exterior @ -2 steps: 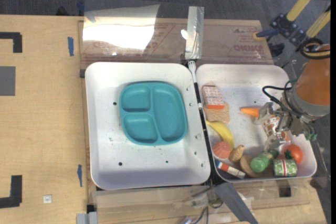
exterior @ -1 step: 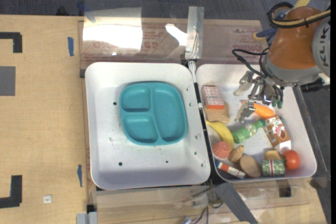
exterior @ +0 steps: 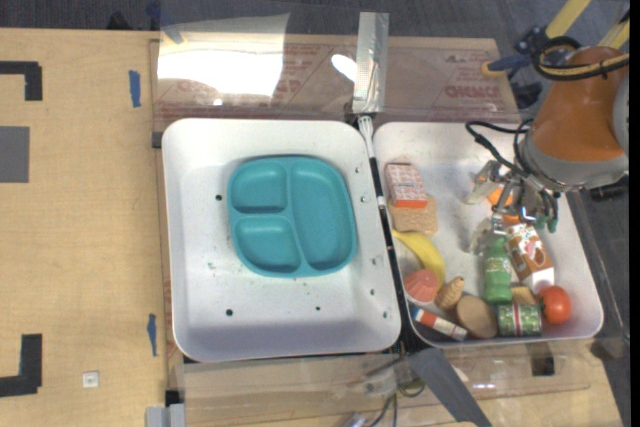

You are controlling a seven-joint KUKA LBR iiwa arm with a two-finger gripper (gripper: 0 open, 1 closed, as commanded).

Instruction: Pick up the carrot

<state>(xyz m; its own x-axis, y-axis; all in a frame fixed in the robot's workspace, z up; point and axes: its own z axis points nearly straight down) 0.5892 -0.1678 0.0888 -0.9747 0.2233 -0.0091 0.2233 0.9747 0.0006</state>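
The arm is reaching into the right bin (exterior: 583, 267), its claw (exterior: 512, 198) hanging low over the clutter, and something orange, likely the carrot (exterior: 509, 196), is sitting right at its tip. I cannot tell how it is gripping, if at all. A teal plate (exterior: 293, 214) is lying in the left bin (exterior: 200, 285).

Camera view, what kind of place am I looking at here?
Probably a robotics lab bench set up for picking trials: two white bins, the left bin holding a teal divided plate, the right bin holding toy food, and a robot arm reaching in.
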